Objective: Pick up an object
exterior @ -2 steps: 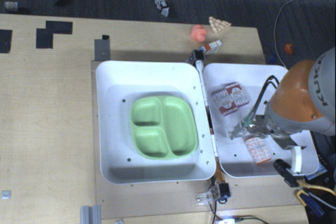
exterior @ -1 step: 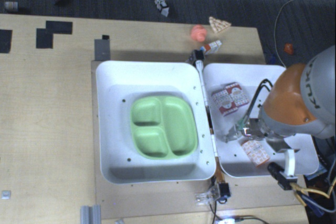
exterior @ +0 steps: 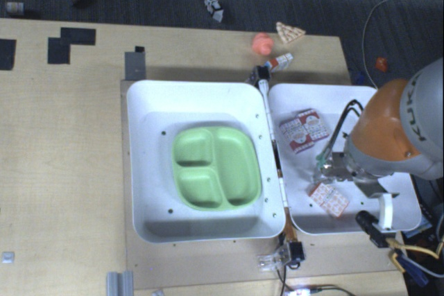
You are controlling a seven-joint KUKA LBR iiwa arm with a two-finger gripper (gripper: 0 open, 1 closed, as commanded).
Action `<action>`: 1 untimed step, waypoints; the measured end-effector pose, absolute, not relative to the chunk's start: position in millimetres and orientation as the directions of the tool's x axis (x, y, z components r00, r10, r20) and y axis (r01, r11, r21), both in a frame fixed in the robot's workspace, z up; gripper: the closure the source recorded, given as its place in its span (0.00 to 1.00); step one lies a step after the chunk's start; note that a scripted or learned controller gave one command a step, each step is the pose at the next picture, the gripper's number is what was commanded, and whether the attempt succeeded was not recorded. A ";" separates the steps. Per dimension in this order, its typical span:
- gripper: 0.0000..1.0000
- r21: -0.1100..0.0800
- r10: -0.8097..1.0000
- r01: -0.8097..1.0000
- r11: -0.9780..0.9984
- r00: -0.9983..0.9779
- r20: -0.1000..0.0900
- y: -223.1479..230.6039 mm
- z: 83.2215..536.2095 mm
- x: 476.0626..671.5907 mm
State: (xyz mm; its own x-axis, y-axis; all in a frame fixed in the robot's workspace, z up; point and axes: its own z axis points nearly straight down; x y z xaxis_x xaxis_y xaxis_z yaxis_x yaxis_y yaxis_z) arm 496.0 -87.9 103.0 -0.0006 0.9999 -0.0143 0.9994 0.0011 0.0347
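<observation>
In the right bin (exterior: 388,97) lie two flat red-and-white patterned packets: one (exterior: 304,129) at the upper left of the bin, the other (exterior: 329,198) lower down near the front wall. My gripper (exterior: 327,170) reaches down from the orange-banded wrist and hangs just above the lower packet, its tip close to that packet's upper edge. Nothing shows between the fingers. The left bin (exterior: 146,149) holds a green divided tray (exterior: 216,167).
On the bench behind the bins lie a pink ball (exterior: 262,44), a pizza-slice toy (exterior: 289,32) and a small tube (exterior: 279,62). The divider (exterior: 272,149) between the bins runs just left of the packets. Small bits lie on the dark floor beyond.
</observation>
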 end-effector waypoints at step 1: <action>0.00 0.032 1.000 0.999 0.001 0.000 -0.014 -87.8 101.9 495.2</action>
